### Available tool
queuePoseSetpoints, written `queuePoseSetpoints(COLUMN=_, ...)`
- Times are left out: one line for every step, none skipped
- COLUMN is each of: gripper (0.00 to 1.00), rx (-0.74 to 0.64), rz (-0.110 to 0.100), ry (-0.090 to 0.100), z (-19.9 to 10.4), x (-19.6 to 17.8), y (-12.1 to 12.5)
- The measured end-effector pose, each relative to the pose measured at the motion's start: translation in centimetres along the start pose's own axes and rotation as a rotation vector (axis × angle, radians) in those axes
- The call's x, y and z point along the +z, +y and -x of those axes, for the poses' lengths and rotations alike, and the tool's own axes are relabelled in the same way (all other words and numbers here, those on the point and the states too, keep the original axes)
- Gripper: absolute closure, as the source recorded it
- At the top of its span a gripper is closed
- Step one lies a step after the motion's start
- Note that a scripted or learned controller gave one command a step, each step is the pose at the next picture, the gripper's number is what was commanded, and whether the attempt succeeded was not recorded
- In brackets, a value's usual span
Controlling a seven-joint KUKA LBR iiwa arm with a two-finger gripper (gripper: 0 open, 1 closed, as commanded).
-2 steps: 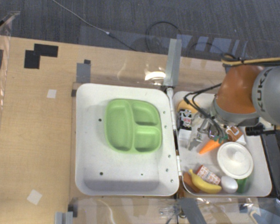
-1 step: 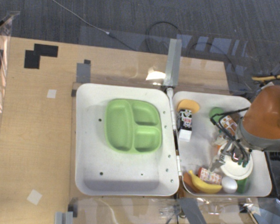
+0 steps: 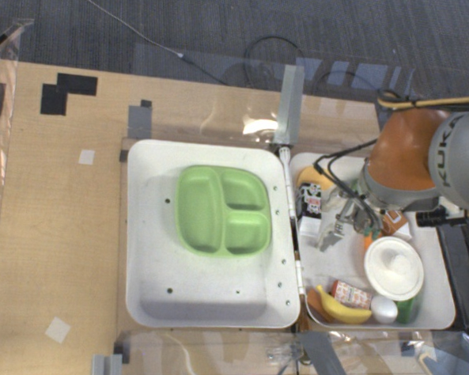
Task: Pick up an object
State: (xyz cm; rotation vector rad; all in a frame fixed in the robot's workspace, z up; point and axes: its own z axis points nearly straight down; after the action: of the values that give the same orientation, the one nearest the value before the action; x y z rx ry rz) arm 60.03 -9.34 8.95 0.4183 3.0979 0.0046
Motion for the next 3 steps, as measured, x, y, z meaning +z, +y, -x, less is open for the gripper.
queuePoseSetpoints(gripper=0.00, rx=0.071, rz=-0.005, ry=0.001, z=-5.5, x=-0.2, y=-7.7)
queuePoseSetpoints(gripper=0.00, rx=-0.093, rz=-0.004, ry=0.002, z=-1.9, x=-0.1, y=-3.9)
queuePoseSetpoints(gripper=0.00, rx=-0.177, rz=-0.004, ry=0.010, z=8.1, x=0.3, y=-6.2)
